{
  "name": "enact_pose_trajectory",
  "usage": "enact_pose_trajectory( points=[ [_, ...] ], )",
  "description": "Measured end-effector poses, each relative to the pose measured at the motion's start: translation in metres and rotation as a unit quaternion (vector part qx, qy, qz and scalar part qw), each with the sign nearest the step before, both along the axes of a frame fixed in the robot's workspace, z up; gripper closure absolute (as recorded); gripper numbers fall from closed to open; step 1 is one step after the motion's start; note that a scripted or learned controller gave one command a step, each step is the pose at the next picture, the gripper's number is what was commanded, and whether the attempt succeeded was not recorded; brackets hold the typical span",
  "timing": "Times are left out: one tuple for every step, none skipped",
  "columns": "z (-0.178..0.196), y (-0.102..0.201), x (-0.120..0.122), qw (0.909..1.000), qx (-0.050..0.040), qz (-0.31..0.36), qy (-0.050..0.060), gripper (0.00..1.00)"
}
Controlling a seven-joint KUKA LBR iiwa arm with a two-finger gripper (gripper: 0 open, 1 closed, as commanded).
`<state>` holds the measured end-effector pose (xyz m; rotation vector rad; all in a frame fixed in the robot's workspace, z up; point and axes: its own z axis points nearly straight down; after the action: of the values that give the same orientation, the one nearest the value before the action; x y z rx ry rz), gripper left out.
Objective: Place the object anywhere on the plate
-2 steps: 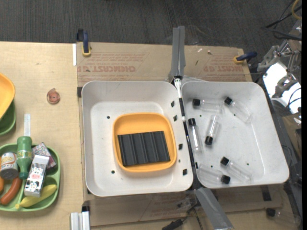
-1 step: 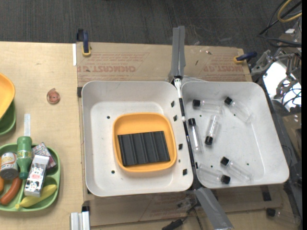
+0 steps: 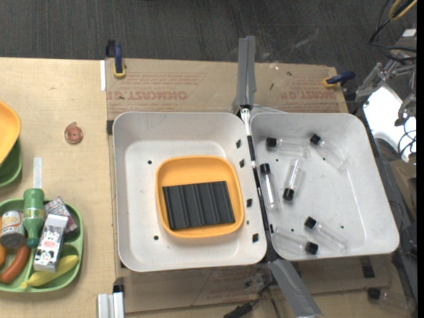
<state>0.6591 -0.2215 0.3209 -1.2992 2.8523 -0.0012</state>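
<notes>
Lying flat inside the rim of the orange plate [image 3: 199,167], at the left bin's [image 3: 136,177] centre, the dark ribbed block [image 3: 197,205] seems stably placed already. Capped vials [image 3: 291,177] are scattered across the right bin [image 3: 361,191]. I cannot tell the pincer's state.

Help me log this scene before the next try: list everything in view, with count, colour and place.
white bins: two, white, side by side on the bench.
plate: one, orange, in the left bin.
ridged block: one, dark grey, lying on the plate.
vials: about six, clear with black caps, scattered in the right bin.
green tray: one, green, lower left, holding toy food, a bottle and a small carton.
stacked dishes: orange on green, at the left edge.
small round item: one, pinkish, on the bench left of the bins.
clamps: two, blue and yellow, on the cardboard's far edge.
</notes>
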Motion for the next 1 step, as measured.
enact_pose_trajectory(
  points=[
    [-0.0350,0.0005,-0.0103,0.9762,0.0001,0.217,0.002,0.00]
  ],
)
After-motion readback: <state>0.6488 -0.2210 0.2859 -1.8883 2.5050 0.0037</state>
